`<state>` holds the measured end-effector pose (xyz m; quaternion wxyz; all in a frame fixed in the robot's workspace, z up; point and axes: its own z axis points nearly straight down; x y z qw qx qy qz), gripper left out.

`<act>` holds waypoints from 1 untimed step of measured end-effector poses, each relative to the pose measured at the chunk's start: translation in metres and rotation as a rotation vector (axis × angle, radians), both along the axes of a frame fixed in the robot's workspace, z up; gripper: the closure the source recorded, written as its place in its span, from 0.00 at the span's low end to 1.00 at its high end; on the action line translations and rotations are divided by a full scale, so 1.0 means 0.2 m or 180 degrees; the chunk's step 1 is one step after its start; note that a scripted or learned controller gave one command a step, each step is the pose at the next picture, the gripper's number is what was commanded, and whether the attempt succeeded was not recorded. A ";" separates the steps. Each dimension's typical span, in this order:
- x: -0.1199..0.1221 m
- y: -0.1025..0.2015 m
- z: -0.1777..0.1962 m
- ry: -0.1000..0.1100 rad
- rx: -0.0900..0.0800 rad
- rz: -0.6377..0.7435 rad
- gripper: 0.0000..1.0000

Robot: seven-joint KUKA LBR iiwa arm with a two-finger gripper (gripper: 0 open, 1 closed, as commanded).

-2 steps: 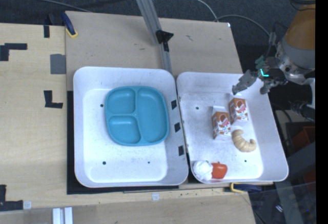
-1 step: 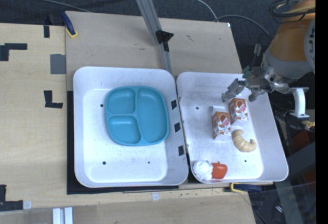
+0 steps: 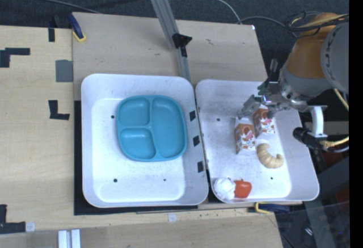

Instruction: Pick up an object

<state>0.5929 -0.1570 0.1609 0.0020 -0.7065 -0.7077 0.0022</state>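
Right bin [image 3: 295, 184]: two small printed packets, a croissant, a red-and-white item in the near corner. Left bin [image 3: 96, 127]: a blue divided plate [image 3: 152, 127], nothing else of note.

Arm enters from three o'clock. Gripper [image 3: 258, 106] sits low over the upper middle of the right bin, fingers spread to a moderate gap, nothing between them. The right packet [image 3: 265, 122] lies directly under the fingertips, touching or nearly so; cannot tell which. The left packet [image 3: 244, 136] is just beside it toward seven o'clock. Both packets run long axis roughly twelve to six, slightly tilted.

Croissant [image 3: 270, 156] lies toward six o'clock from the gripper, apart from it. The tomato-like piece [image 3: 243, 188] and white lump [image 3: 224, 186] sit further still, near seven o'clock.

Judgement: right packet is the likely target; the fingers need to straddle its short side.
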 end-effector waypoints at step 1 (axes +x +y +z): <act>0.00 -0.03 -0.21 -0.0030 -0.0012 -0.0001 0.00</act>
